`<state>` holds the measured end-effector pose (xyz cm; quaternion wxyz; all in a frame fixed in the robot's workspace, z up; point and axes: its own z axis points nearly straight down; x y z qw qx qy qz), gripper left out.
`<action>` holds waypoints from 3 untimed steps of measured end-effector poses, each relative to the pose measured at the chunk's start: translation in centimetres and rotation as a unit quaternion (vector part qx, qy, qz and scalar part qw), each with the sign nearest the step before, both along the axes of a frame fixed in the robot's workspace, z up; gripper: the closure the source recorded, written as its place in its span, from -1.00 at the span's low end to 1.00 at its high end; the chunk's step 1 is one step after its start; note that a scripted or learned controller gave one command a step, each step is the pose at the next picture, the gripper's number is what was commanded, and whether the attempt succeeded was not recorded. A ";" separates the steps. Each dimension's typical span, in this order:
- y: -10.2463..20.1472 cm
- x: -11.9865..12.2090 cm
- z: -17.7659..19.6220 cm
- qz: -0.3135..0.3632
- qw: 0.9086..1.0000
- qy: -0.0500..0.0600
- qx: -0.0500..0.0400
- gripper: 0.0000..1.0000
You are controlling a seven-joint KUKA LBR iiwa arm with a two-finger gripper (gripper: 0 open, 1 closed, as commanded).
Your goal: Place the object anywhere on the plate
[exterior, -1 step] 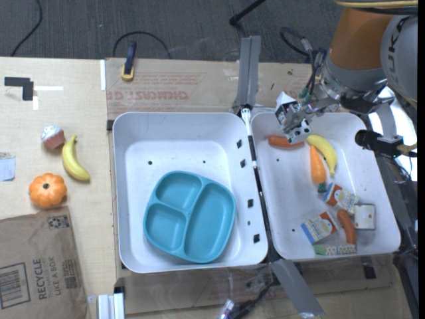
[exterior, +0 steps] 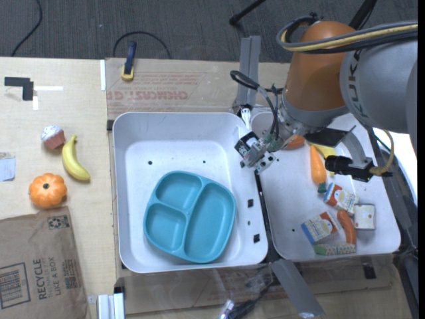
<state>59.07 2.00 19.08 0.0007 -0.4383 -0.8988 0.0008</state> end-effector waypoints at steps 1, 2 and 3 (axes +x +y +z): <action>5.5 -10.2 0.0 -0.006 1.000 0.001 0.000 1.00; 5.4 -10.2 0.0 -0.007 1.000 0.000 0.000 -1.00; 7.3 -9.0 0.0 -0.041 0.999 0.000 0.000 -1.00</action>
